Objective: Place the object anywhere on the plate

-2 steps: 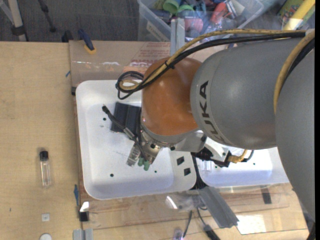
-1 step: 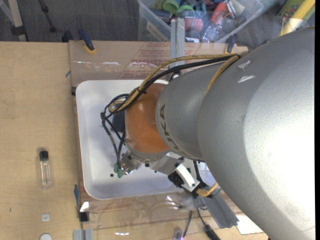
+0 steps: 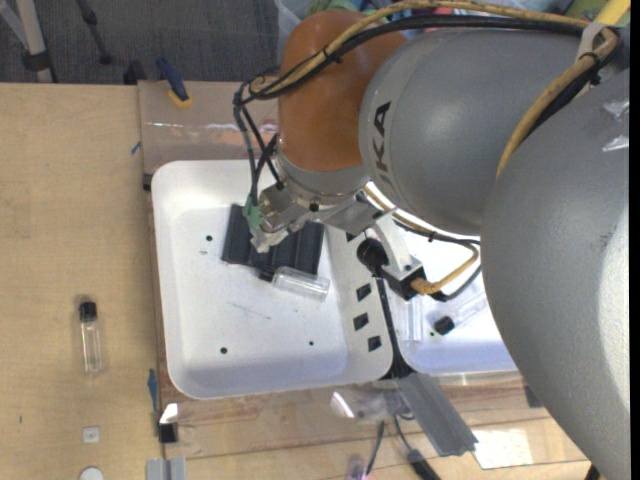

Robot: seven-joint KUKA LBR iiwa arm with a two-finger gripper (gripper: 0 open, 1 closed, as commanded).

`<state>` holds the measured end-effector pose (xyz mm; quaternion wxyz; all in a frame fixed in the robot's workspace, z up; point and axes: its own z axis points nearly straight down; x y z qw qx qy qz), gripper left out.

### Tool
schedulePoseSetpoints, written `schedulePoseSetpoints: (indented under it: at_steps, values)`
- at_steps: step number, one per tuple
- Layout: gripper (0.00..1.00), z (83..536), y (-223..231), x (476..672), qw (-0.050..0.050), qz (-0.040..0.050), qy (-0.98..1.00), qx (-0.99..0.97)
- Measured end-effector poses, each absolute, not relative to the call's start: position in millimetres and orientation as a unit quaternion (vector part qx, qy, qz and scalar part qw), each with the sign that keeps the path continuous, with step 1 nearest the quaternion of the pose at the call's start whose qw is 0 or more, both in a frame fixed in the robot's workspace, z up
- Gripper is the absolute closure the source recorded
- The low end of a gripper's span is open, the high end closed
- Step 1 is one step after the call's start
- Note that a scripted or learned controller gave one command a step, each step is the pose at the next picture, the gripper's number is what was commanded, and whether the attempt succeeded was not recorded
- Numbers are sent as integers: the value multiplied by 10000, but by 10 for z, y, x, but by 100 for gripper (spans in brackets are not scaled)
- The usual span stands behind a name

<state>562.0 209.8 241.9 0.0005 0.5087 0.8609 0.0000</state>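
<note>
**Grey arm reaches down into the left bin, gripper over the black plate**

Grey arm (image 3: 480,118) lies closest to the lens, a big rounded casing that covers most of the scene to the right of the left bin (image 3: 200,308). Its orange band (image 3: 320,98) sits above the far part of that bin, with a yellow cable (image 3: 450,13) looping across it. Below the band, the gripper (image 3: 268,230) points down into the left bin, near the middle of its far half. Whether it is open or closed cannot be told from this angle, and nothing can be seen held in it.

Under the gripper, on the floor of the left bin, lies a black plate (image 3: 238,236), a flat dark rectangle partly hidden by the wrist. The object, a small clear vial (image 3: 302,284), lies on its side inside the left bin, at the plate's near edge. Whether it rests on that edge or just beside it is unclear.

Right of the left bin, the right bin (image 3: 470,353) shows a strip of white under the arm. Well to the left of the left bin, a second vial (image 3: 90,335) with a dark cap lies on the wooden counter (image 3: 60,218). Beyond the left bin's far left corner is a blue clip (image 3: 176,88).
</note>
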Motion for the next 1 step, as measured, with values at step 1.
schedulePoseSetpoints:
  at_steps: [1]
  values:
    - [100,2342,2014,5744,1,-6,6853,7283]
